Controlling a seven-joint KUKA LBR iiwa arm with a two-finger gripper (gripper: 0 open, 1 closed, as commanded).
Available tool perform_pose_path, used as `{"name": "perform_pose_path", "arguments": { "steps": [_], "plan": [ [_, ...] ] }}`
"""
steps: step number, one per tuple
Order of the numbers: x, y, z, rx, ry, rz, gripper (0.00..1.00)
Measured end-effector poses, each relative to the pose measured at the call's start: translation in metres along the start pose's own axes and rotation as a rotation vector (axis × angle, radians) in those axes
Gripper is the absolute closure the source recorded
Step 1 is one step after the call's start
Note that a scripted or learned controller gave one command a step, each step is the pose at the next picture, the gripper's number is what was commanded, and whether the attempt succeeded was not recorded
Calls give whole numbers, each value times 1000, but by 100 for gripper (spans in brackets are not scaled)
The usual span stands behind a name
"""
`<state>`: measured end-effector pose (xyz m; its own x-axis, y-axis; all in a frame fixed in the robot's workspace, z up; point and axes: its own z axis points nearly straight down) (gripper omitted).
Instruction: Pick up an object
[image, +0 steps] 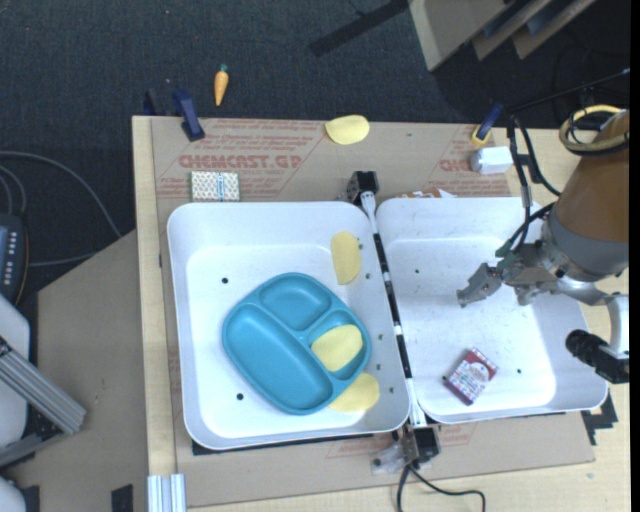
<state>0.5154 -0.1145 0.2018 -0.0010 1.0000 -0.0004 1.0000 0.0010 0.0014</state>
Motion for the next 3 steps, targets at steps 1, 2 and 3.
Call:
{"name": "perform_pose_path", "arguments": {
  "steps": [1,2,3],
  "plan": [
    [0,-37,117,1,0,2,0],
    [0,-36,108,-1,0,3,100],
    [0,-36,108,0,0,2,0]
  ]
}}
